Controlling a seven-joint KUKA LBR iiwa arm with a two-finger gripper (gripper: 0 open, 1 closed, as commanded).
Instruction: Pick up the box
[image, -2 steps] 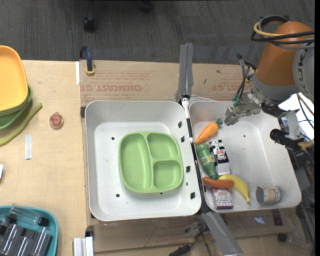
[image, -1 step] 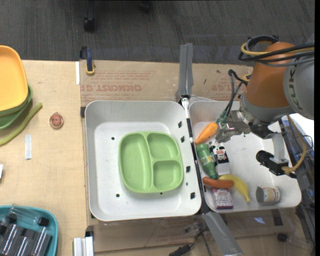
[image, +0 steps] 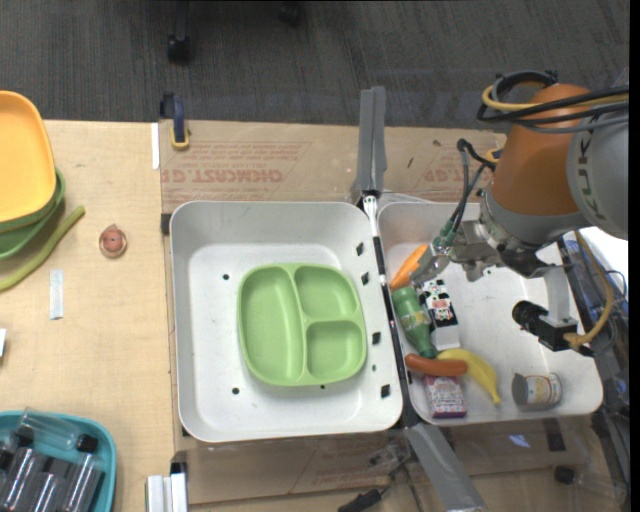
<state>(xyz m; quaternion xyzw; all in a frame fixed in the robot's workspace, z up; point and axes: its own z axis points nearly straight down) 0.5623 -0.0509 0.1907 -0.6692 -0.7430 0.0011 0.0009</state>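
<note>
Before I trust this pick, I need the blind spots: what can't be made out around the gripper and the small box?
- Gripper, camera view: finger state unreadable; small, cluttered by cables.
- Small black-and-white box: print too small; contact with gripper unclear.
- Pink packet: label blurred.
- Orange carrot: partly hidden by bin wall.
- Yellow plate: cut off by left edge.

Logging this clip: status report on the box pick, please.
Gripper low over right bin, fingers unclear. Box at bin's near edge, untouched. Hot dog, banana, green bottle crowd between.
</note>
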